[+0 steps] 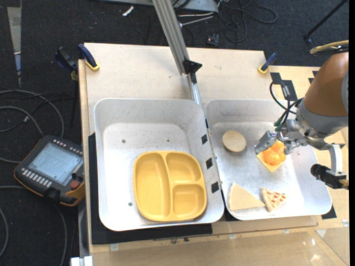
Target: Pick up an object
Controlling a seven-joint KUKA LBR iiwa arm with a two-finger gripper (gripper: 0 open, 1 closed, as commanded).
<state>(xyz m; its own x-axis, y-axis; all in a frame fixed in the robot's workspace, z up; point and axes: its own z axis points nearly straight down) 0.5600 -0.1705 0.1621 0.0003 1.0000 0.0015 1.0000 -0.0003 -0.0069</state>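
White, shallow plastic bins sit side by side on the pale speckled tabletop (144,71). The left bin (111,126) carries a smooth yellow plastic plate with three compartments (170,186). The right bin (310,198) carries a round tan disc like a biscuit (234,141), a pale beige wedge (244,197) and, just beside it, a small waffle-textured triangular piece (274,199). The grey metal jaws (273,143) stand over an orange rounded object on a yellow square base (272,158), at the bin's middle right. Whether the jaws are open, closed or gripping it cannot be told.
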